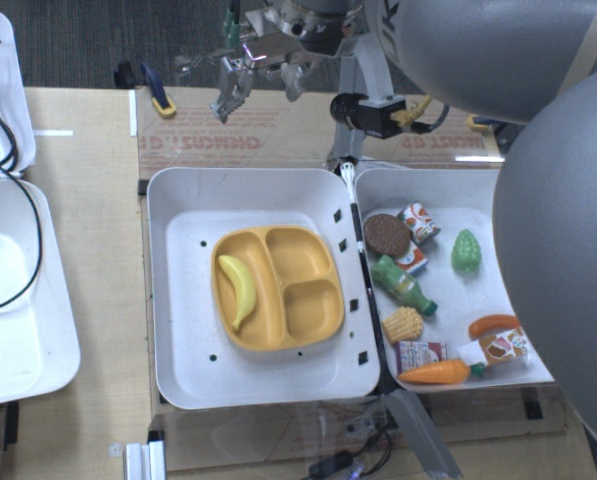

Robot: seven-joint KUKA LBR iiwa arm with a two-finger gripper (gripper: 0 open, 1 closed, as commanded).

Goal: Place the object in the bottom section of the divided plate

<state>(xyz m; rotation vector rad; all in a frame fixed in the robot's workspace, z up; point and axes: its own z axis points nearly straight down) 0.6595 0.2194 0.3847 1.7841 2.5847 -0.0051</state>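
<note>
A yellow divided plate point(308, 308) lies in the middle of the left white bin point(173, 258). A yellow banana point(238, 290) rests in the plate's long left compartment; the two smaller compartments on the right hold nothing. My gripper point(260, 90) hangs high beyond the far rim of the left bin, over the cardboard sheet point(278, 136), well clear of the plate. Its two fingers are open, with nothing between them.
The right bin point(483, 213) holds several toy foods: a brown cookie point(386, 234), a green bottle point(403, 286), a green fruit point(466, 251), corn point(403, 323), a carrot point(438, 372) and small cartons. The grey arm fills the upper right. A white tray point(18, 298) sits at left.
</note>
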